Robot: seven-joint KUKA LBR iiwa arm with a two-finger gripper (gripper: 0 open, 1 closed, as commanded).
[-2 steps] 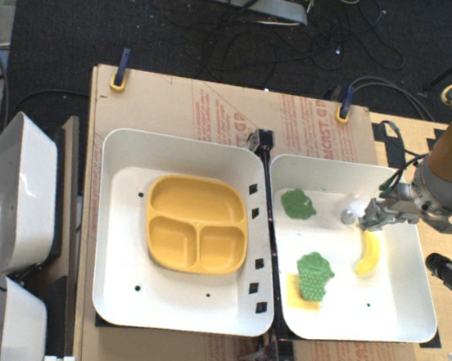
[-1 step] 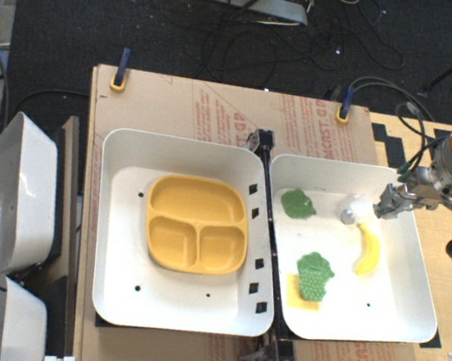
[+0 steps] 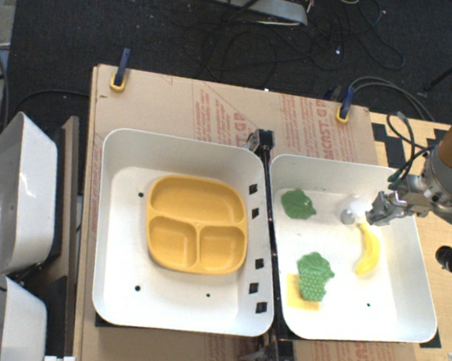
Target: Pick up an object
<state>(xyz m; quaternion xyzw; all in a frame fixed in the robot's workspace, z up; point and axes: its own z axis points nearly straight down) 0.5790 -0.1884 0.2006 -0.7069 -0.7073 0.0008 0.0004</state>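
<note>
We find the end effector (image 3: 374, 213) low over the right white bin (image 3: 406, 319), beside the yellow plastic banana (image 3: 368, 252); its opening we cannot tell. Nothing appears lifted; grasping remains outstanding.

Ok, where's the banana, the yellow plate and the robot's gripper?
banana (image 3: 368, 252), camera view, middle of its curve
plate (image 3: 197, 222), camera view, centre ridge
gripper (image 3: 376, 217), camera view, between its fingertips

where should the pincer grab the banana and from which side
Probably the banana at its middle, from straight above, closing across its narrow width. It lies flat and curved in the right bin, long axis running roughly top to bottom, with free floor on both sides.
</note>
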